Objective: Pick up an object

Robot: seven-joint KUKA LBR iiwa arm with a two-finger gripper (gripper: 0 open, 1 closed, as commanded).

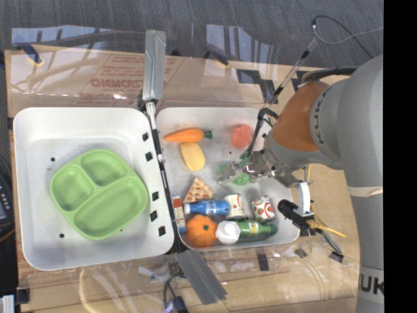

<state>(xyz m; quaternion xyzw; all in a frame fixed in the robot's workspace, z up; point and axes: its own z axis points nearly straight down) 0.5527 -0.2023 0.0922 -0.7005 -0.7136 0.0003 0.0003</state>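
Gripper [236,173] low in right bin [287,117], fingers' state impossible to tell. Carrot [185,135], pink ball [242,135] near far wall; bottles [207,208] crowded along near wall.

Cardboard-covered bench [78,77] bearing left bin [32,129] and right bin [215,119].

A robotics lab: two shallow white plastic bins [39,240] taped to a cardboard-covered bench [85,77], grey carpet [195,2] beyond.
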